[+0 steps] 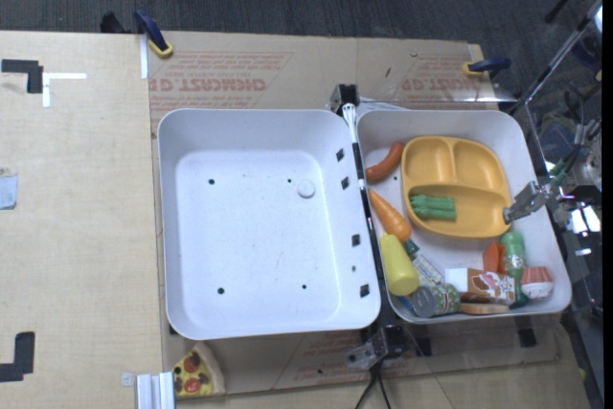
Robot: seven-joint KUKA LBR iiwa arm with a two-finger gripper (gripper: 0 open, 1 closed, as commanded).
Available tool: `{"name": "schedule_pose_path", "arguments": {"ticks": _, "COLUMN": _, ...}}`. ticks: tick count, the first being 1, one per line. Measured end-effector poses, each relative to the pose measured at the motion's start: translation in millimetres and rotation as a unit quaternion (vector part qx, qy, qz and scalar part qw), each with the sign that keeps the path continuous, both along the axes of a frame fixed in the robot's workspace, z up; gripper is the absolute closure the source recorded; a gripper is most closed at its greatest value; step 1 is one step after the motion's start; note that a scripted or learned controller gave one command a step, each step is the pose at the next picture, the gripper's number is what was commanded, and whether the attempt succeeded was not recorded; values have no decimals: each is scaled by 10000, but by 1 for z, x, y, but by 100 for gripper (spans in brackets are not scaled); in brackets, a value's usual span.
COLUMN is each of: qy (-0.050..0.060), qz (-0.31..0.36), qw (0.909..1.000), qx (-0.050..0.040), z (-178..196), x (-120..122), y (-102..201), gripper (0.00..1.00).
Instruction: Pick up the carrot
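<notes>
1. Carrot (pixel 390 215): right bin (pixel 536 170), left wall, between sausage (pixel 383 162) and yellow bottle (pixel 397 265).
2. Probably light, rigid, smooth; grip mid-body across its width.
3. End effector (pixel 525 203): at plate (pixel 455 170) edge; finger state cannot be told.

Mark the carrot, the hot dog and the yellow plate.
carrot (pixel 391 215), camera view, middle of the orange body.
hot dog (pixel 384 162), camera view, middle of the sausage.
yellow plate (pixel 450 163), camera view, bare floor of its upper compartment.
</notes>
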State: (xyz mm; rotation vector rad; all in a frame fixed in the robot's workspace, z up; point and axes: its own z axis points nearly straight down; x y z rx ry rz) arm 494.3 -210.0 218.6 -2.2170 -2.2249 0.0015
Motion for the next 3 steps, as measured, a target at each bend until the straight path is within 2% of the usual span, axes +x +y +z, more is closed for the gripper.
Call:
{"name": "schedule_pose_path", "arguments": {"ticks": 1, "qy": 7, "qz": -1343, "qw": 9909, "qx": 30, "z": -87, "x": 54, "y": -7, "gripper": 0}}
{"name": "schedule_pose_path", "arguments": {"ticks": 2, "qy": 47, "qz": -788, "qw": 9969, "qx": 35, "z": -125, "x": 94, "y": 2, "gripper": 0}}
{"name": "schedule_pose_path", "arguments": {"ticks": 3, "qy": 35, "qz": -791, "qw": 9969, "qx": -32, "z": -115, "x": 93, "y": -3, "gripper": 100}}
